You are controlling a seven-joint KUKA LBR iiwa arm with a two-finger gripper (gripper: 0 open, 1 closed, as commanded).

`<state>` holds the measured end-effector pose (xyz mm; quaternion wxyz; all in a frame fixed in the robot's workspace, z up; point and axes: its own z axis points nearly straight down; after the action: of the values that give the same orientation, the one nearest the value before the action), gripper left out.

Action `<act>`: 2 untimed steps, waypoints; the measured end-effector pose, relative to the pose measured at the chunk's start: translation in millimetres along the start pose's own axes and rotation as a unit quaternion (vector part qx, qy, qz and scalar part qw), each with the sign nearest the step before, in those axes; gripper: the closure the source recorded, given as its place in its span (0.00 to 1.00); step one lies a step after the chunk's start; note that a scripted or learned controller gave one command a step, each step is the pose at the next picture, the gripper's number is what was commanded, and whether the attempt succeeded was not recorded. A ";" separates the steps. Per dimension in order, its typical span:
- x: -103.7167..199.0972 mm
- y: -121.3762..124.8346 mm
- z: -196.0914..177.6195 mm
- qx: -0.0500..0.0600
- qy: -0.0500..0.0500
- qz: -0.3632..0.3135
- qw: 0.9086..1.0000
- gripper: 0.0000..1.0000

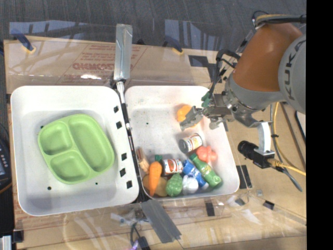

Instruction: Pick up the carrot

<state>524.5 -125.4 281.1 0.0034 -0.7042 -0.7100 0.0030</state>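
The carrot (154,174) is an orange, stubby piece lying in the front left corner of the right bin (156,108), among a pile of toy groceries. My gripper (203,119) hovers over the back right part of that bin, well away from the carrot. Its fingers stand open with nothing between them. A yellow-orange fruit (183,111) lies just left of the left fingertip (192,117).
Around the carrot lie a small can (172,166), a green vegetable (175,185), a green bottle (207,173), a blue item (191,172) and a pink fruit (207,153). A striped can (192,142) lies below the gripper. The left bin (26,108) holds a green divided tray (76,148).
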 end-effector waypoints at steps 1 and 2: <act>-55.2 68.0 -39.4 -0.002 0.000 -0.006 1.000 0.00; -54.6 69.4 -46.3 0.001 0.000 -0.008 1.000 1.00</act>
<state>594.7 -179.5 326.7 0.0043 -0.6983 -0.7157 0.0039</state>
